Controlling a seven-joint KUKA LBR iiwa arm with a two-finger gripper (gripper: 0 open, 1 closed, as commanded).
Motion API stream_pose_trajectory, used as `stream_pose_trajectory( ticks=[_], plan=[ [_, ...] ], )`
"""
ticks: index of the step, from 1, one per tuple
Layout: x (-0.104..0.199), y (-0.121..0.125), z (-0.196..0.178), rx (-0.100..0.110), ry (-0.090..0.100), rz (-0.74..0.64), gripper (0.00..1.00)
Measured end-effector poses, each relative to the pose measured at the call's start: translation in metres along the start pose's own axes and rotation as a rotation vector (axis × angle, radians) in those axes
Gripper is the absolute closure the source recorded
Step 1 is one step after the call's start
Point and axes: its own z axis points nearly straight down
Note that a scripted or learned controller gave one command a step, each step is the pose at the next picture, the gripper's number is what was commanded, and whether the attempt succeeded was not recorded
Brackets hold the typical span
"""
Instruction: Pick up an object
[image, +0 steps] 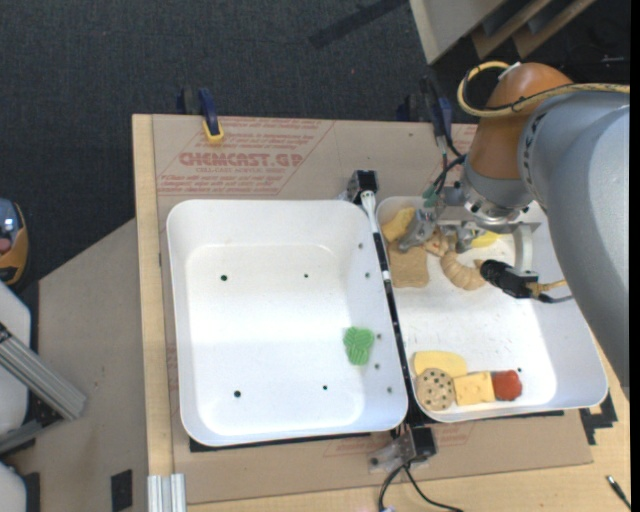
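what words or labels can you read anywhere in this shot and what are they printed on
"CHEMCAST G.P" in large red letters on the brown paper-faced board under the two shallow white bins.
A smaller red line just beneath it on the same board is too blurred to read.
No readable text shows on the bins, the food-shaped items or the grey arm with the orange band.

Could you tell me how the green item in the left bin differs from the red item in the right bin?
The green item is leafy-looking and ragged in outline, while the red item is compact and rounded. The green item lies alone near its bin's right wall; the red item sits at the end of a row, touching a yellow block near the right bin's front rim. Both are small and lie away from the gripper.
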Motion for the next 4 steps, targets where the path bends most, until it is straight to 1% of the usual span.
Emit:
stream_pose_trajectory(
  ticks=[1, 2, 3, 4],
  plan=[
    [-0.035, -0.001, 0.001, -0.007, 0.008, 0.006, 0.00],
    [-0.073, 0.000, 0.001, -0.014, 0.004, 0.004, 0.00],
    [-0.023, 0.001, 0.000, -0.015, -0.003, -0.003, 0.00],
    [-0.042, 0.001, 0.001, -0.015, 0.004, -0.002, 0.00]
  ],
)
